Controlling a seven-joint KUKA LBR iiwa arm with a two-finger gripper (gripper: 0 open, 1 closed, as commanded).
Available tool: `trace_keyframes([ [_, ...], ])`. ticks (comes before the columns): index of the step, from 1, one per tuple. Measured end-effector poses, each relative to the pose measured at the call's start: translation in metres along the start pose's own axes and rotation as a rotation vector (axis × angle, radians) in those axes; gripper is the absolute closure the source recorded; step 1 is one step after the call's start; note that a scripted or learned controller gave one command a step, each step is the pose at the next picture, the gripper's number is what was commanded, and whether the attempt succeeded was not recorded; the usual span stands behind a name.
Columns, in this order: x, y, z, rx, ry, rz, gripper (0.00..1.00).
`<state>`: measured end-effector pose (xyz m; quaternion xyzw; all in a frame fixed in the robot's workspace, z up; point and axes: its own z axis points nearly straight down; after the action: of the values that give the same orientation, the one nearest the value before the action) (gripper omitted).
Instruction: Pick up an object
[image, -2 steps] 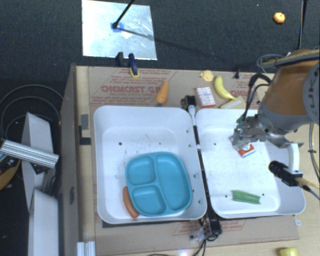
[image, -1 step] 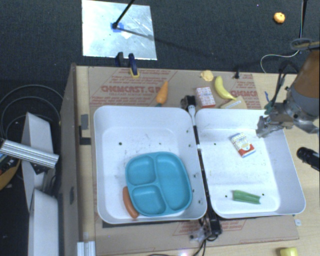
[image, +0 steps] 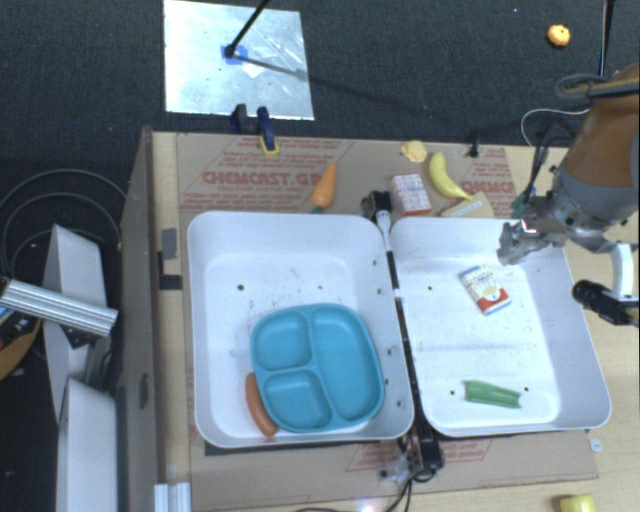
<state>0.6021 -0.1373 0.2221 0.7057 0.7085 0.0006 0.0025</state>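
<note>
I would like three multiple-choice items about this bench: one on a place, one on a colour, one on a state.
1. Where does the blue divided tray lie?
A. left bin
B. right bin
C. outside both bins

2. What colour is the long object near the right bin's front?
A. red
B. green
C. yellow

3. The small carton in the right bin is:
A. between the gripper's fingers
B. on the bin floor
C. on the tray

Key: 1 A, it rests inside the left bin. 2 B, plainly green. 3 B, it lies apart from the gripper.
</note>
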Motion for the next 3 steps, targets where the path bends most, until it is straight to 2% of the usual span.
trace_keyframes([
  [1,-0.038,0.004,0.011,0.001,0.0,0.005,1.0],
  [2,-0.036,0.005,0.011,0.002,0.001,0.001,0.0],
  [3,-0.045,-0.002,0.102,0.008,0.003,0.004,0.0],
])
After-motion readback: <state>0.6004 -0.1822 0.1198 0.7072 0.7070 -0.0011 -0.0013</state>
